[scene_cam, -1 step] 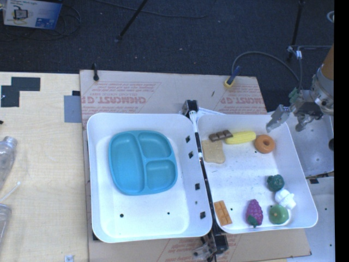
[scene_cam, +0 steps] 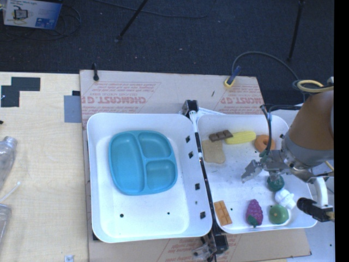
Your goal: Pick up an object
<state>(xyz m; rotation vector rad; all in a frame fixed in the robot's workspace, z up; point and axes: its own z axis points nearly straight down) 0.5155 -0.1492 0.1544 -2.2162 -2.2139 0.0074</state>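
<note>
Two white bins share the table. Over the right bin [scene_cam: 240, 225] the jaws [scene_cam: 252, 171] look parted and empty, though blur makes that uncertain. Nearest is the teal ball [scene_cam: 274, 183], just right of them; grapes [scene_cam: 254, 212] lie below.

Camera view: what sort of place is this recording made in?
Probably a robotics lab bench set up for grasping trials: two white bins on cardboard, a robot arm reaching into the right one, toy food such as purple grapes, and cables on dark carpet beyond.
</note>
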